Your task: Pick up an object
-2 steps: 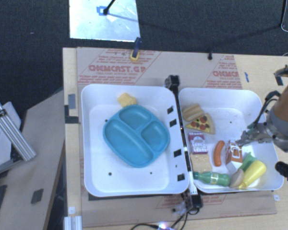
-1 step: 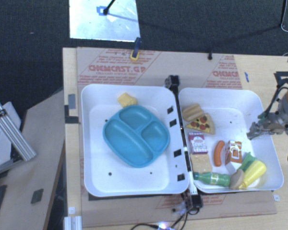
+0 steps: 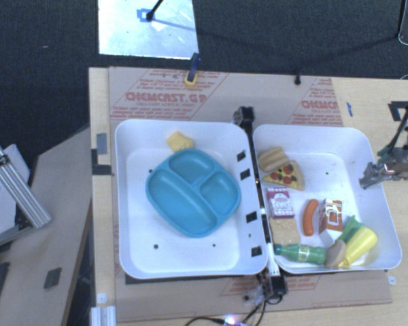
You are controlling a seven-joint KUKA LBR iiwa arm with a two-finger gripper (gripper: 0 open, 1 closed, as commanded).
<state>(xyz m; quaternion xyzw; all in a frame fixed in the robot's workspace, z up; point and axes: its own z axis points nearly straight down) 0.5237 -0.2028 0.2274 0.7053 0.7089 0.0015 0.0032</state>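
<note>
My gripper hangs at the right side of the right bin, just above its right wall, with nothing seen in it. The toy foods lie to its left and below. A hot dog bun and a pizza slice sit at the bin's left. Below them are a small maroon box and a tan cracker. A red sausage and an orange-and-white carton lie in the middle. A green bottle and a yellow piece rest along the front.
The left bin holds a blue divided plate and a small yellow piece behind it. A black hinged divider runs between the bins. The bench carries a cardboard sheet under the bins.
</note>
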